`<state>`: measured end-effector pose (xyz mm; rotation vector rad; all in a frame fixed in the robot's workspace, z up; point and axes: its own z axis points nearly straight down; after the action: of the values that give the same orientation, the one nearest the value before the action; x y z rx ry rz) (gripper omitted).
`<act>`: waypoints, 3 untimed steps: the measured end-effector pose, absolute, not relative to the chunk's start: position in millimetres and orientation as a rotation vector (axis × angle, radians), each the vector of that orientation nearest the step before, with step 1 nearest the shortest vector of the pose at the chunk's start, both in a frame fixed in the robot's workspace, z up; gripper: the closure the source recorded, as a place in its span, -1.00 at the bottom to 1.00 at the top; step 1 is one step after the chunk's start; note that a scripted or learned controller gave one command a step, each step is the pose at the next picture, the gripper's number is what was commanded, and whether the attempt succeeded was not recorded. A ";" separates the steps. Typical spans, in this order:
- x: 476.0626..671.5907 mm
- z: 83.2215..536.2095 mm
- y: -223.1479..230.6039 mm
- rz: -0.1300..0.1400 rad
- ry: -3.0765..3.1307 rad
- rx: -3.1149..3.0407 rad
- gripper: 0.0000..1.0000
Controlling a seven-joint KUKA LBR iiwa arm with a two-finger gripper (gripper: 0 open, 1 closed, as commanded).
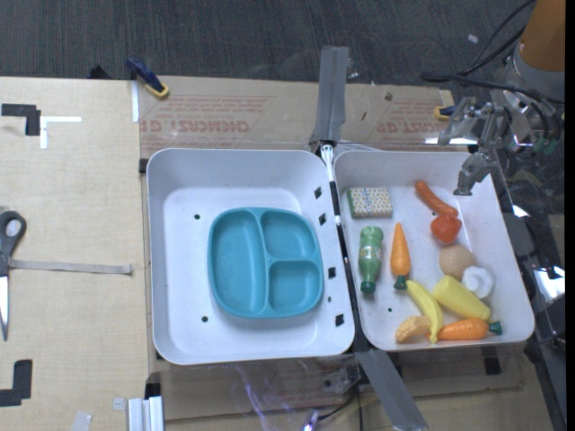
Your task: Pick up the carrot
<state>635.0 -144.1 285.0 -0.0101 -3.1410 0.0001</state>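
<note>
Two orange carrots lie in the right bin [512, 241]. One carrot [400, 251] lies lengthwise near the bin's middle, beside a green bottle [369, 259]. The other carrot [465, 329], with a green stub at its right end, lies along the bin's front edge. My gripper [467, 176] hangs over the bin's far right corner, well apart from both carrots and just right of a long red pepper [434, 197]. I see nothing held in it.
The right bin also holds a tomato [446, 229], a beige ball [455, 261], a banana [424, 305], a yellow piece [462, 297], a white ring [477, 282] and a sponge-like block [370, 201]. A blue divided plate [266, 263] sits in the left bin [171, 241]. Scissors [7, 241] lie at far left.
</note>
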 end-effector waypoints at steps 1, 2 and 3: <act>595.3 138.5 -118.5 0.001 -3.129 -0.314 -1.00; 554.7 93.0 -100.8 0.000 -3.114 -0.446 -1.00; 557.2 103.8 -100.6 0.002 -3.121 -0.443 1.00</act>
<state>557.2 -100.6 103.8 -0.4433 -3.1207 0.0017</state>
